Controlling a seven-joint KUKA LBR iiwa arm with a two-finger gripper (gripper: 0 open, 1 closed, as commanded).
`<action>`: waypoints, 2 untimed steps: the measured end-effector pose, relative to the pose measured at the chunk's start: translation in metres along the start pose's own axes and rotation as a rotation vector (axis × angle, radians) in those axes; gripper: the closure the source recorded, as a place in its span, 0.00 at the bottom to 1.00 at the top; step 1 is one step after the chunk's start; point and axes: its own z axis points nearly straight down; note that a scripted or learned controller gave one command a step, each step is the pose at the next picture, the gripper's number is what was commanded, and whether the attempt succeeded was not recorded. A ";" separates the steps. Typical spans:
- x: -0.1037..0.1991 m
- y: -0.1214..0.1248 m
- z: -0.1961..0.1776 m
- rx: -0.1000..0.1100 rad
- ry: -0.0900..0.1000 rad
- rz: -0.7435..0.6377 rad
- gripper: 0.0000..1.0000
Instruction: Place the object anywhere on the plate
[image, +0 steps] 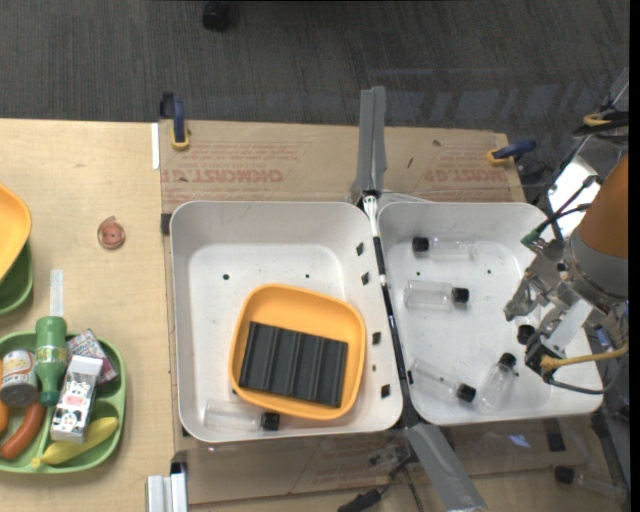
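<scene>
Since the gripper (532, 318) hangs over the right side of the right bin (470, 325) with nothing visibly in it, treat the step in hand as the pick, not the placing. You cannot tell from this slanted view whether the gripper is spread or pressed together, so do not count on either. The object is most likely one of the clear, black-capped tubes in that bin. The nearest vial (497, 380) lies just below the gripper, tilted, with its cap toward it. A second vial (442, 384) lies near it on the left, so come down squarely over the nearer one's body and close across its width, or it may roll or knock its neighbour. The orange plate (298, 304) sits in the left bin (205, 300), and a black ribbed block (293, 362) already covers most of its middle. Aim for the bare band along the plate's upper edge, or accept resting the tube on the block. Lift high enough to clear the walls between the bins, and release low, because a round tube will probably roll. A stray vial (238, 417) lies off the plate by its lower left rim, so do not count that one as placed.
</scene>
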 end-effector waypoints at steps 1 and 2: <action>0.000 0.000 0.000 0.000 0.000 0.000 0.00; -0.039 0.024 -0.051 -0.002 -0.001 0.143 0.00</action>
